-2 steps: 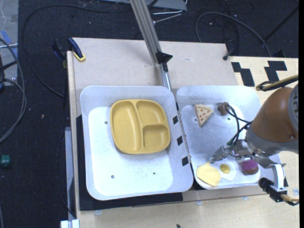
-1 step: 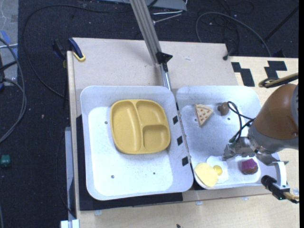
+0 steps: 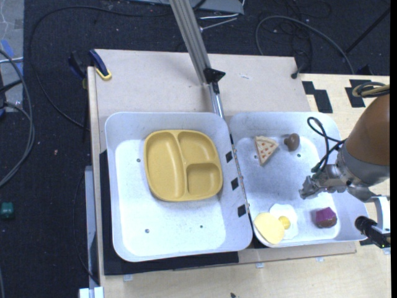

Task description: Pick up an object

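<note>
White and shallow, the two bins lay side by side on the worktop (image 3: 260, 73), seen from the single overhead camera. The jaws (image 3: 308, 190) hung low over the right bin (image 3: 273, 179) at the end of the grey arm (image 3: 366, 148); whether they stood spread or pressed together could not be told, and nothing was seen between them.

Nearest candidate: a purple object (image 3: 325, 216), just below and to the right of the jaws, close but apart. It looked small, rounded and squat, with no clear long axis. Probably a light toy, stiff enough to pinch across its middle from above; its curved flanks might slip.

Other candidates: a fried-egg toy (image 3: 284, 218) and a pale yellow piece (image 3: 268, 228) touching it, below and to the left of the jaws; both flat, hence hard to pinch. A pizza slice (image 3: 265, 149) lay above and to the left, its long axis running from the crust, farther up the view, to the tip pointing down toward the jaws' level. A brown ball (image 3: 291, 142) sat above the jaws.

The left bin (image 3: 124, 228), well to the left, carried a yellow divided tray (image 3: 183, 165).
</note>
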You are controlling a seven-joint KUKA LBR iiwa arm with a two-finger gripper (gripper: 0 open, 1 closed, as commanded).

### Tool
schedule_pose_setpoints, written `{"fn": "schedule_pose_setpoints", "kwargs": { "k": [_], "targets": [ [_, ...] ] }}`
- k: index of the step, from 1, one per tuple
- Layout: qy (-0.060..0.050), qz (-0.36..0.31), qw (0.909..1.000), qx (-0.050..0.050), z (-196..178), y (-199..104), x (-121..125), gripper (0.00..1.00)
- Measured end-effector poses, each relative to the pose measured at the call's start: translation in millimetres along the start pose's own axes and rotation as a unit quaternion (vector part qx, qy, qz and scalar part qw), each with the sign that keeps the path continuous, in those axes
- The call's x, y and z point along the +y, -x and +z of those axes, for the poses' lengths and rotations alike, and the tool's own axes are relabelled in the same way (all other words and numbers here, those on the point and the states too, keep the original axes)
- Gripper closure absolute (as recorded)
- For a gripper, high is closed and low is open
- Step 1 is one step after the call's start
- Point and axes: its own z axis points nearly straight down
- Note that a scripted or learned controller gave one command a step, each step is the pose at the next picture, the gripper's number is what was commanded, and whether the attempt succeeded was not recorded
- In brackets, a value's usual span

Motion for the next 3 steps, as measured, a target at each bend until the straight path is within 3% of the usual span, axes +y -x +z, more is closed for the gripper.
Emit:
{"fn": "schedule_pose_setpoints", "kwargs": {
  "k": [3],
  "targets": [
    [0.001,-0.001,1.0,0.0,-139,-4,0,1.0]
  ]
}}
